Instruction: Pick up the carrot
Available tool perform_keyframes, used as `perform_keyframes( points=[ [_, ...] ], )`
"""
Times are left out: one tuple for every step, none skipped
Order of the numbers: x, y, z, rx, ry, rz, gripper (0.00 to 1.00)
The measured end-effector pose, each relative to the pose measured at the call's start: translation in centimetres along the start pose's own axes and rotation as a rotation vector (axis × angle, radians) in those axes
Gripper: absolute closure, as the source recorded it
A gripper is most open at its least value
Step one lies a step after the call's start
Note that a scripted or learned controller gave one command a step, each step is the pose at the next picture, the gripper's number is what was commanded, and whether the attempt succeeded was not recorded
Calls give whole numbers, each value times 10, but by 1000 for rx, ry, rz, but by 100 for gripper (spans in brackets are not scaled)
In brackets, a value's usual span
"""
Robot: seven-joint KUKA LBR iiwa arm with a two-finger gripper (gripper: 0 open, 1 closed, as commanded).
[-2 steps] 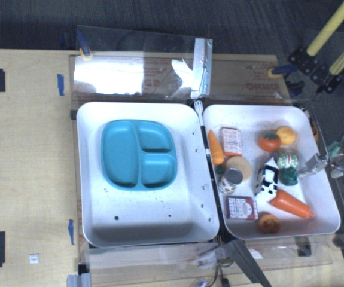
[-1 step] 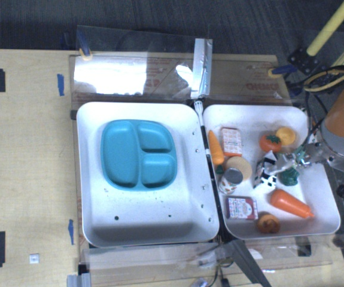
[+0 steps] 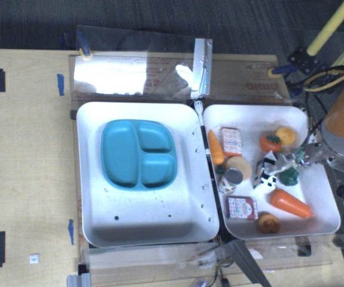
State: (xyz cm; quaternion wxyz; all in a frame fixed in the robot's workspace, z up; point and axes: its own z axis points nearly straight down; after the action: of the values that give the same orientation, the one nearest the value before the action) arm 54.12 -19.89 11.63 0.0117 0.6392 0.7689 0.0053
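Camera view: looks down at a slant on two white bins on the wooden tabletop [image 3: 28, 160].
Carrot: the carrot [image 3: 290, 203] lies flat in the right bin [image 3: 330, 217], near its lower right corner, with the thick end toward the middle and the tip toward the right wall.
Second orange piece: a slimmer orange thing [image 3: 216, 147], maybe another carrot, lies along the left wall of the same bin.
Pincer: the pincer [image 3: 282, 166] is low in the right bin, just above and left of the carrot; I cannot tell how its fingers stand, and I see nothing held.
Handling: I judge it a light toy, stiff and smooth, so it can slip or roll out of a grip.
Where to hold: best across the thick middle, fingers at right angle to its length.
Neighbours: a small red carton [image 3: 241, 208] and a brown round piece [image 3: 268, 223] lie near, so the space is tight.
Left bin: the left bin [image 3: 94, 220] carries a blue divided plate [image 3: 139, 154].
Room: dark carpet floor [image 3: 160, 5] behind, yellow cable [image 3: 333, 20] at upper right.
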Motion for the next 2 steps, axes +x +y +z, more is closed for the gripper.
perform_keyframes(
  points=[
    [-37,64,-82,18,7,96,0],
    [-36,98,-172,17,5,193,0]
  ],
)
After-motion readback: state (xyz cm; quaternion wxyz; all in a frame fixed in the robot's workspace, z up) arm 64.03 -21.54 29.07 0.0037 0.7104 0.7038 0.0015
